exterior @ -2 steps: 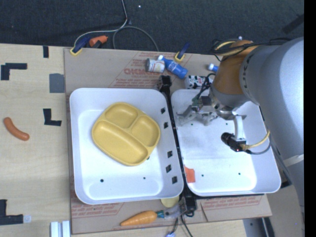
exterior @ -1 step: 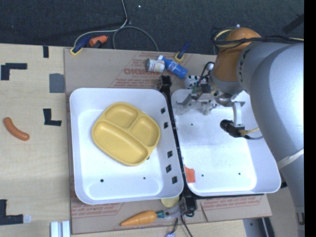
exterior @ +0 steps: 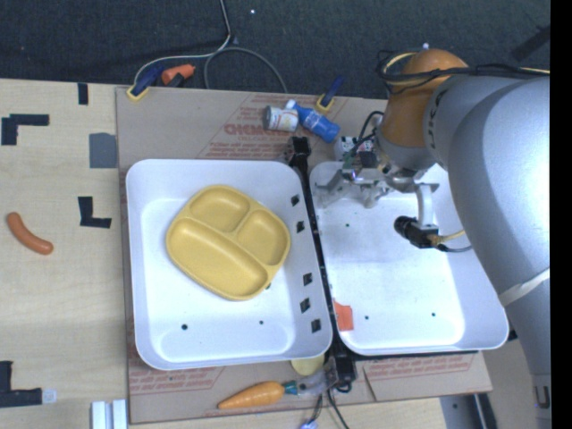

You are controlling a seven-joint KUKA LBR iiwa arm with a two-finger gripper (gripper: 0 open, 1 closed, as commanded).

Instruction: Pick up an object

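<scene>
Move the pincer (exterior: 356,184) left, over the yellow plate (exterior: 229,241). Go down slowly onto its rim. Hard to tell (too blurry) whether open or closed.

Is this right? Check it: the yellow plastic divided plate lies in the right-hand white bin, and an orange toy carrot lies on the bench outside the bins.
Not quite. The camera view shows the yellow plastic divided plate lying in the left-hand white bin, not the right-hand one. The rest stands: the orange toy carrot lies on the bench outside the bins, by their near edge.
</scene>
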